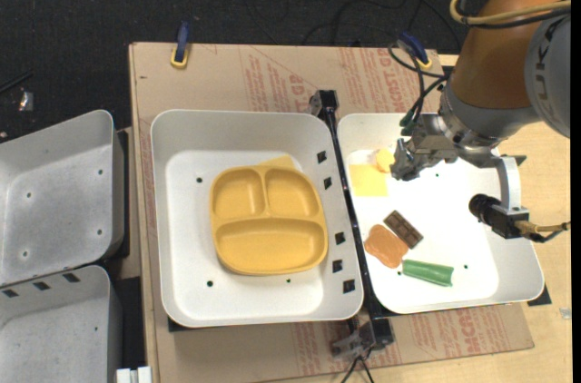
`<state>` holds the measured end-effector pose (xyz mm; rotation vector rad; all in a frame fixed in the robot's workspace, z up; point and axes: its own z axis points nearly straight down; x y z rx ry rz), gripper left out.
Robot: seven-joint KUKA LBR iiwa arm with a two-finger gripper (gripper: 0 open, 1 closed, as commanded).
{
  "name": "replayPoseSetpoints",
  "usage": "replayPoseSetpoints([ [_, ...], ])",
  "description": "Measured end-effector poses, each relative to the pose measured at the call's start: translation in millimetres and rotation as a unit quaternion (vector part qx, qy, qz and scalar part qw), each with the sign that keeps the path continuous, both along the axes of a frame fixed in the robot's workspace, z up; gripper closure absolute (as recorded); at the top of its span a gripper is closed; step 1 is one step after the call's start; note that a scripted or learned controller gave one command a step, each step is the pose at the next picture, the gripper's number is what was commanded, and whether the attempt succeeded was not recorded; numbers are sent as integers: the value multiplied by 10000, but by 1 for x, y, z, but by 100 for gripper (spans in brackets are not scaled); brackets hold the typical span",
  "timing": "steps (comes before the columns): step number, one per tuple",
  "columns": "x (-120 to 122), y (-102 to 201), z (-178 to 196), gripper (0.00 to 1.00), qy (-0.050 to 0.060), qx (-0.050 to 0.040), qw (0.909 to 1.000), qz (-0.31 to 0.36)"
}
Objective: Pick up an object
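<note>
In the right bin [508,268] lie a pale yellow flat square [369,180], a small yellow piece [384,160] beside it, a brown block [403,229], an orange piece [385,246] and a green stick [428,272]. My gripper [405,163] hangs over the bin's upper left part, right next to the small yellow piece and the yellow square. The dark fingers point down and left.
The left bin [182,281] holds a yellow divided plate [269,220]. A black divider [340,200] runs between the bins. A black fitting [495,216] on the arm hangs over the right bin's right side. Blue clamps [181,45] hold the board's far edge.
</note>
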<state>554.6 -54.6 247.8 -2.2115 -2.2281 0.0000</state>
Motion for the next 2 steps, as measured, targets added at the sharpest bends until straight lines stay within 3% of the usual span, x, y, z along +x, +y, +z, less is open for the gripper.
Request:
replayPoseSetpoints([
  [2, 13, 116, -8, 100, -16, 0, 10000, 6],
])
